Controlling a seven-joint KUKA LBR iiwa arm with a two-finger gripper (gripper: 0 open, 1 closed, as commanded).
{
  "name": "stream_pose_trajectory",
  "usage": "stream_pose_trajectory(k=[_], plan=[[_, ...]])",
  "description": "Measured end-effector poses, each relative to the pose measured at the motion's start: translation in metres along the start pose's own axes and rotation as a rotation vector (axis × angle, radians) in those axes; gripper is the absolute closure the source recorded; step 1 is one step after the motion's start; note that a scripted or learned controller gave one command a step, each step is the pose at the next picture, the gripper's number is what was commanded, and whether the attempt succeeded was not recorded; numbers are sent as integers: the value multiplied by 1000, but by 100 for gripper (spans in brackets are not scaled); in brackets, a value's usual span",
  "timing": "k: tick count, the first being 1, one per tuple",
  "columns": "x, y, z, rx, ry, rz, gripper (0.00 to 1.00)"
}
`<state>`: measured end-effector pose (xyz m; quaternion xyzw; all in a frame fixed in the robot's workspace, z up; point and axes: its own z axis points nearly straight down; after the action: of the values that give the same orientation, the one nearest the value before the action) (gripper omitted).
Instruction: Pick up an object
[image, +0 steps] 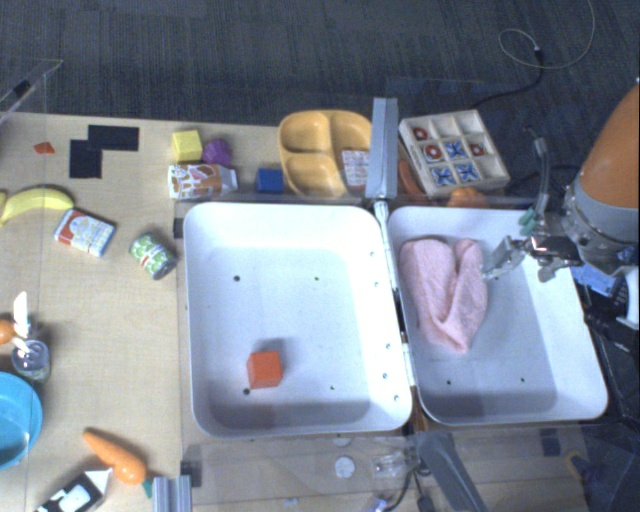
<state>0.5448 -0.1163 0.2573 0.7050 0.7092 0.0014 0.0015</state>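
A dark ribbed carpet ran along the top of the frame, and below it the pale wooden desk (100, 330) carried two shallow white bins side by side. The left bin (300, 235) held a small orange block (265, 369) toward its lower left. The right bin (545, 370) held a crumpled pink cloth (445, 290) lying against its left wall.

The gripper (497, 260) hung at the upper middle of the right bin, reaching in from the frame's right, its tips just beside the upper right edge of the pink cloth. From where I stood I could not tell how wide it stood, nor whether it touched the fabric; nothing showed between its tips.

It looked to me like the approach, with the grasp not yet made. The cloth seemed the likely target, being closest. The next move would call for coming down onto a raised fold and closing on enough fabric to lift; soft cloth may slip out of a shallow pinch.

Around the bins sat clutter well out of the way: a yellow divided dish (322, 150) and a tic-tac-toe board (452, 150) above them, a banana (35, 203) at the left edge, a carrot (117, 456) at lower left. Only the bin wall by the cloth might crowd a grasp.
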Motion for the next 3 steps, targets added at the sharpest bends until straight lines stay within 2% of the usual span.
stream_pose_trajectory(k=[1,2,3], plan=[[-12,39,145,1,0,53,0],[5,49,166,-10,-1,31,0],[7,52,153,-18,0,30,100]])
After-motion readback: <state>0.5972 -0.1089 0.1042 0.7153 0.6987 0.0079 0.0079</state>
